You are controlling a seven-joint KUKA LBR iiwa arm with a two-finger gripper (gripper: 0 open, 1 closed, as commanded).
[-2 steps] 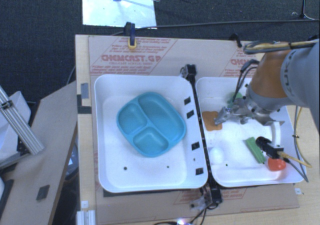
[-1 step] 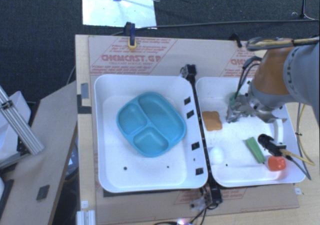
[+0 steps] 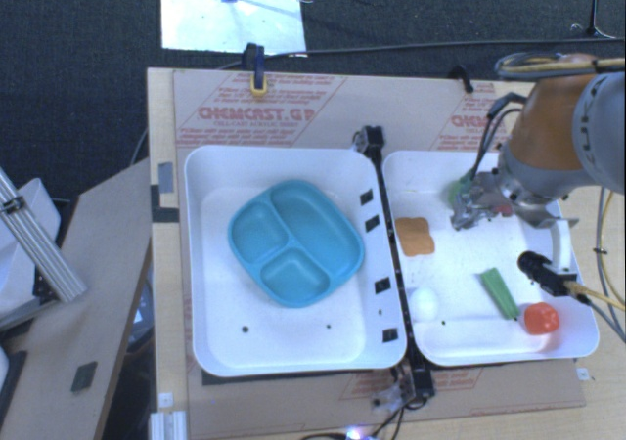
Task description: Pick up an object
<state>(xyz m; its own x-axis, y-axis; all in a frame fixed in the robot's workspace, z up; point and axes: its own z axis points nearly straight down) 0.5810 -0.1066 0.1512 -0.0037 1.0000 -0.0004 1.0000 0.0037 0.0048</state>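
Objects lie in 2 white bins (image 3: 293, 162) on dark carpet (image 3: 78, 37); tool (image 3: 468, 215) grip unclear.

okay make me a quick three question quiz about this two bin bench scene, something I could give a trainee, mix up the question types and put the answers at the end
1. True or false: the blue divided plate lies in the same bin as the orange ball.
2. Multiple choice: which thing lies nearest the divider between the bins? A) the green stick B) the tan flat piece C) the orange ball
3. Short answer: over which bin does the gripper hang, and what colour is the thing right beside it?

Key
1. False: the plate is in the left bin, the ball in the right bin.
2. B
3. The right bin; a green thing, partly hidden by the gripper.
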